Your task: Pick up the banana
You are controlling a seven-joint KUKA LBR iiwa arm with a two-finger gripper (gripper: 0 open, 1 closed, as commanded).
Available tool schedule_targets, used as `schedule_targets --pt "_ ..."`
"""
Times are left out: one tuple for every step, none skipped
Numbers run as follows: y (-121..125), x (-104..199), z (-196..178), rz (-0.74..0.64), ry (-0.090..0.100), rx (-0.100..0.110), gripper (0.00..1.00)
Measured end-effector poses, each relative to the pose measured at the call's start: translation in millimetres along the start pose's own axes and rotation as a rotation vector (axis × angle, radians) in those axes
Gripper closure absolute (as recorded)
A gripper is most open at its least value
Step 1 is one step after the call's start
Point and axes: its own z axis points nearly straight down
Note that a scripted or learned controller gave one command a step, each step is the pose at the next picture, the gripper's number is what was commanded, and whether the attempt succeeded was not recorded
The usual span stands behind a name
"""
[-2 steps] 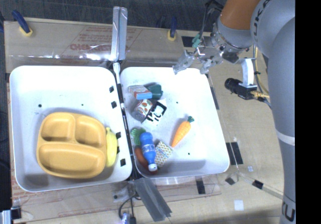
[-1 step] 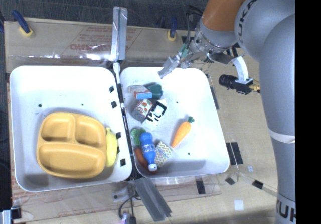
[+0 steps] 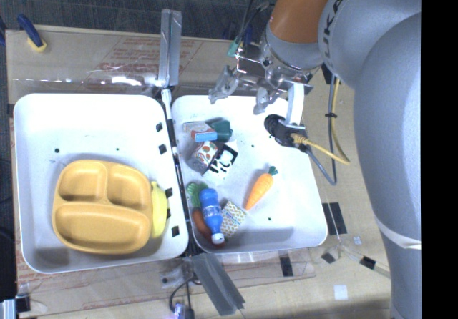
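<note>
**A:** So the banana (image 3: pixel 159 209) is in the left bin (image 3: pixel 36 124), jammed against the right edge of that yellow tray (image 3: pixel 107 203). Mostly hidden, just a sliver showing.

**B:** Yeah, and the gripper (image 3: pixel 243 94) hangs over the right bin's (image 3: pixel 308 189) back rim, well apart from it. Looks open, nothing between the fingers.

**A:** My worry: a finger lands on the tray or the bin wall and it closes on air.

**B:** Or it goes for the carrot (image 3: pixel 259 190) instead. That pile by the bottle (image 3: pixel 210 214) is hard to read too.
</note>
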Motion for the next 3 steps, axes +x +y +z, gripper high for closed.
schedule_targets --pt "-3 -25 -32 -0.04 0.0 0.0 0.0" --pt "57 -43 16 -0.271 -0.001 -0.001 0.0" --pt "-36 20 50 -0.582 0.0 0.002 0.0"
